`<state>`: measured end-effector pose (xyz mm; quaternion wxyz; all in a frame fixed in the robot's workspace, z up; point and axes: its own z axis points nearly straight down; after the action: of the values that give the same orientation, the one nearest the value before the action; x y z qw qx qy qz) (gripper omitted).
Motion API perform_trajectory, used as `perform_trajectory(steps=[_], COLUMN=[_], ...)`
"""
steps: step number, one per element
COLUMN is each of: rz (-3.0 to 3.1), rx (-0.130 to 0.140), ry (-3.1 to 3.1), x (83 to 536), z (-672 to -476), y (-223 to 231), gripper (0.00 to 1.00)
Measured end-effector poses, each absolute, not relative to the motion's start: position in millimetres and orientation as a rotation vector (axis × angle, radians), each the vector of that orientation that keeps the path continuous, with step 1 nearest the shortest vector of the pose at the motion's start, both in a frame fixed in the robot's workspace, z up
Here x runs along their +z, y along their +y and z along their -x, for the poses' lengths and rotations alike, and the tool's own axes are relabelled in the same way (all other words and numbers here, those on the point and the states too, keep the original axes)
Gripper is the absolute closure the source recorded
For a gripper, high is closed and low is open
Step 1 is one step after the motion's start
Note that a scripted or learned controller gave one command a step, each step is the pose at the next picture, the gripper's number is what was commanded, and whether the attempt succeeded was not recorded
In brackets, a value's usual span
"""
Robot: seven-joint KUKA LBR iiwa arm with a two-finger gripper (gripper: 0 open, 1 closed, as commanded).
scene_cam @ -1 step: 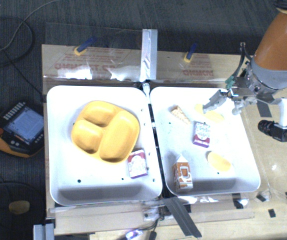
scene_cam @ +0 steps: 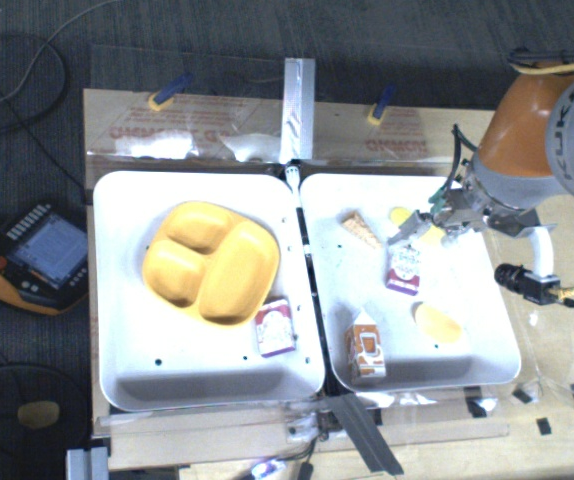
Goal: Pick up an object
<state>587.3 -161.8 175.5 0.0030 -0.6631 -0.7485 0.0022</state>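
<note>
The arm (scene_cam: 542, 133) is cut off by the right edge behind the gripper (scene_cam: 437, 223), which partly covers a small yellow piece (scene_cam: 398, 215) beside it.

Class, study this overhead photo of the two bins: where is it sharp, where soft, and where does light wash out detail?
Camera view: soft throughout, so carton print is unreadable; the pincer is smeared; the white bins' floors glare pale; the yellow bread-shaped object casts a faint shadow; the dark carpet loses detail.
</note>
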Motion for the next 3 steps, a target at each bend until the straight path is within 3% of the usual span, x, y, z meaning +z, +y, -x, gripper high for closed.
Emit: perform_trajectory(steps=[1, 2, 3], rz=[2.034, 2.034, 1.756], rx=[-0.007, -0.009, -0.002], ry=[-2.414, -2.413, -2.622], x=[101, 110, 91], z=[-591.9, -593.9, -636.3], y=[-154, -155, -118], gripper=[0.00, 1.00, 1.00])
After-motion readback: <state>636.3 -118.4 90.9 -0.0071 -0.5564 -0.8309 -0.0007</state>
